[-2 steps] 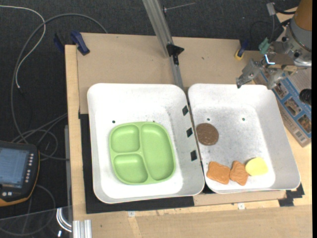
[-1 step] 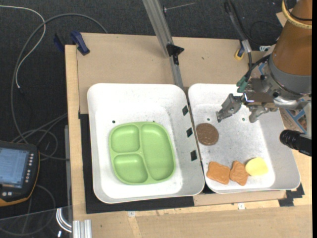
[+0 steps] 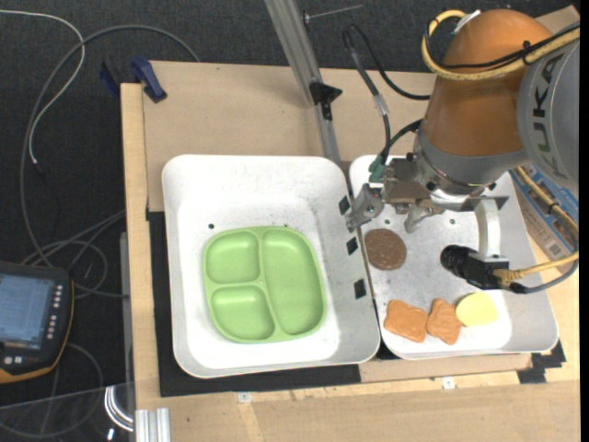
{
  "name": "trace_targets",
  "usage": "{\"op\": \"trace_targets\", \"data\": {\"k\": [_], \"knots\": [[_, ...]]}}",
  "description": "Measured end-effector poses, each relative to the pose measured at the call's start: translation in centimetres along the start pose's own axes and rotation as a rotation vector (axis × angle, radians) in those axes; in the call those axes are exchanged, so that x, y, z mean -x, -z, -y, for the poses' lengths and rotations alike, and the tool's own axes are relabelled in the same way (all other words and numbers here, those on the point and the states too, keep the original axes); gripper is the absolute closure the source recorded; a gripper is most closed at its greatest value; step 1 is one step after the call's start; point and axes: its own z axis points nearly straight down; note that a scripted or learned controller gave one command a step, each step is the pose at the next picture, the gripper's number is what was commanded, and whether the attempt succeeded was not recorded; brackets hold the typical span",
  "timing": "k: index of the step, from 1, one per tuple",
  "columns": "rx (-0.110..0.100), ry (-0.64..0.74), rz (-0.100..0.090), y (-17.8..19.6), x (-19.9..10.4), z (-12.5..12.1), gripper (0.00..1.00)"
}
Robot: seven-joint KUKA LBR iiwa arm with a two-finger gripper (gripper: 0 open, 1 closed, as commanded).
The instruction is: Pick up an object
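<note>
1. The scene is evenly and brightly lit from above; no harsh glare is seen.
2. Soft, short shadows are cast inside the left bin (image 3: 184,247), along its rim.
3. A mild sheen is seen on the orange band (image 3: 479,81) at the upper right of the frame.
4. The dark floor at the left of the frame is rendered dim, with little detail.
5. Focus is fairly sharp at centre; slight softness and grain are noted throughout.
</note>
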Motion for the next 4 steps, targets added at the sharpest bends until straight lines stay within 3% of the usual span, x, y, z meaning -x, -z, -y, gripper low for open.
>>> {"op": "trace_targets", "data": {"k": [1,2,3,4], "knots": [[0.011,0.004,-0.002,3.8,-5.4,4.3,0.0],[0.011,-0.001,-0.001,4.7,-5.1,4.1,1.0],[0.003,-0.014,0.004,-0.8,2.9,0.2,1.0],[-0.002,-0.005,0.001,-8.4,1.4,0.3,1.0]]}}
